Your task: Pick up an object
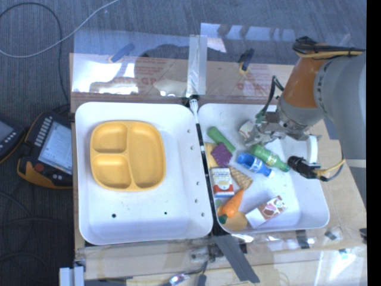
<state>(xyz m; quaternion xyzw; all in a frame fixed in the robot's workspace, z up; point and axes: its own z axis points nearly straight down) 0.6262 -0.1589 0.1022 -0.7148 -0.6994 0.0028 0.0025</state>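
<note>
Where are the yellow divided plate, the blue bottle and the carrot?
yellow divided plate (pixel 127 155): camera view, on the rib where its compartments meet.
blue bottle (pixel 255 164): camera view, middle of its body.
carrot (pixel 233 203): camera view, middle of its orange body.

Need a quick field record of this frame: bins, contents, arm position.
left bin: holds a yellow three-compartment plastic tray
right bin: holds the small items
right bin items: green plastic bottle, blue bottle, purple grape-like toy, green cucumber-like piece, orange carrot toy, red and white carton, small white and red box
gripper: over the right bin's upper part, just above the green bottle
held object: none seen
</note>
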